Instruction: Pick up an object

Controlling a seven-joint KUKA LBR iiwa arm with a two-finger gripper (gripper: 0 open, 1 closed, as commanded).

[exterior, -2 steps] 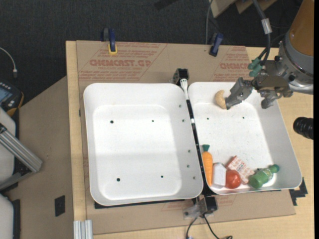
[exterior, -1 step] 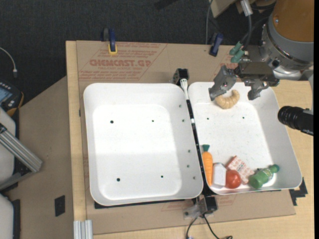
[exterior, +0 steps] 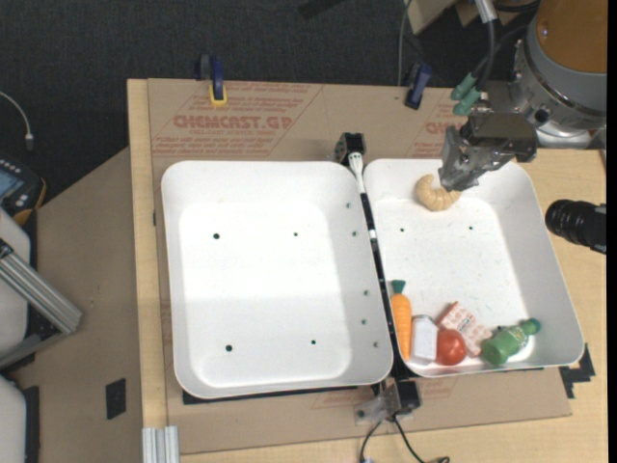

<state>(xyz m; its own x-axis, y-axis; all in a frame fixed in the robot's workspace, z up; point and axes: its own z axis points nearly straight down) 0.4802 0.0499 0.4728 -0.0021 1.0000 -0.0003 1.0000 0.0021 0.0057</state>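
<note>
One pale bun lies in the far part of the right bin, near its far wall. We see the gripper just above the right side of this bun, and its dark fingers point down close to it. They look narrow, but we cannot tell if they touch the bun or hold it. The grey arm comes from the far right, with an orange band above the wrist.

In the near part of the same bin we see a carrot beside the left wall, then a white box, a red tomato, a small packet and a green bottle in the near right corner. These things are well apart from the bun. The left bin stands just beside the right one. Both bins rest on a brown board, with two clamps at its far edge.
</note>
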